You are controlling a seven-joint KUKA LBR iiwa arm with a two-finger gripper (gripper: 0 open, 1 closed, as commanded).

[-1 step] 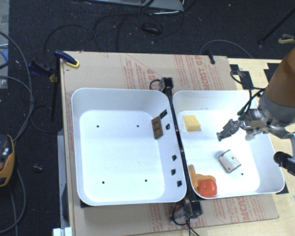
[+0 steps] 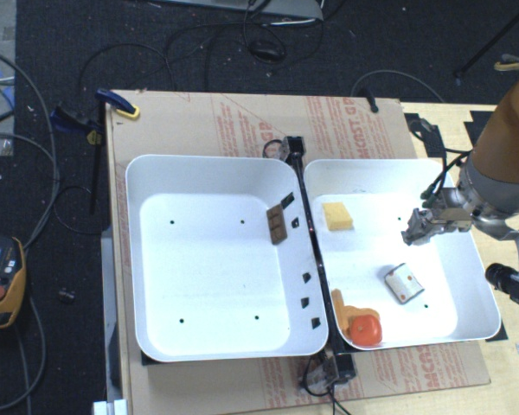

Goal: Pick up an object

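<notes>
Objects to choose from all lie in the right bin, and none is between the gripper's tips yet. Taking the scene from its biggest part down: the surface is a brown board that carries two shallow white bins side by side, pressed together along a dark centre seam, probably so things can be moved from one to the other. The left bin holds only a small brown block, leaning near its right wall.

Next in size is the arm, reaching in from the right over the right bin's far edge, its grey wrist angled down and to the left. The gripper hangs over bare bin floor in the upper right part of the bin; whether it is wide or narrow I cannot tell, since the tips blur into one dark shape.

Then the objects. A yellow block lies flat near the centre seam, well left of the gripper. An orange-and-red toy is tucked into the near left corner, against the wall, which I judge makes it awkward to grasp. A small white-and-grey item sits in open floor, nearest below the gripper and likely the easiest pick.
</notes>
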